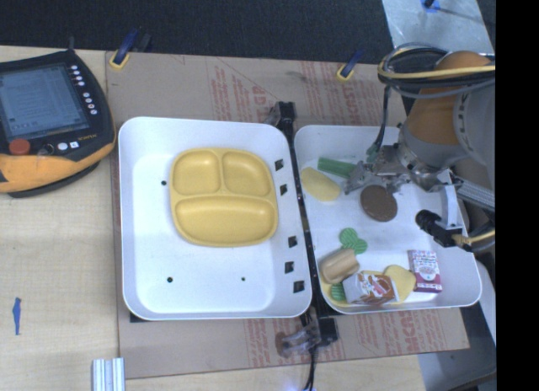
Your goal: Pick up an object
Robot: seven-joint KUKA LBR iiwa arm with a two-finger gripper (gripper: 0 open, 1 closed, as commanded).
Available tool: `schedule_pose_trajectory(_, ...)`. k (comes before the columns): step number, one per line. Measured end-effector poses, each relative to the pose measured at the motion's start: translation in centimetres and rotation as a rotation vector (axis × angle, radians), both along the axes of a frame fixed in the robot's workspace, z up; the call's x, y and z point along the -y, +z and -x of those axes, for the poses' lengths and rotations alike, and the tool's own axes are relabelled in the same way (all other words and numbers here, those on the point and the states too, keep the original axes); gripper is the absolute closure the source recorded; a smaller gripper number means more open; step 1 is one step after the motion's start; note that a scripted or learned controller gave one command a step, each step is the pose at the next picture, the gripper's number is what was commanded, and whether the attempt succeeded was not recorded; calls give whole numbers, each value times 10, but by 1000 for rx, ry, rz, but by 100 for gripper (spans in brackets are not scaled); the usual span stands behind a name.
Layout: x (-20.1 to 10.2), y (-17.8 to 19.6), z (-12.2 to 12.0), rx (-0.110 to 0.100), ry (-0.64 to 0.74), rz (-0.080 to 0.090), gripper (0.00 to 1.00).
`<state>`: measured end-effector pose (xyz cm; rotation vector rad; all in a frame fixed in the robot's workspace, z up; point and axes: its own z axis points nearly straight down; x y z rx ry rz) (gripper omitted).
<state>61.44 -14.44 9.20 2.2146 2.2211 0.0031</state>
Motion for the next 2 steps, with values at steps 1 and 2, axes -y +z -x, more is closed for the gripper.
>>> schedule_pose_trajectory(1,28,3,48,-2,0,1,0)
schedule_pose_trajectory(2,-39,3,71,-1,3,2,0)
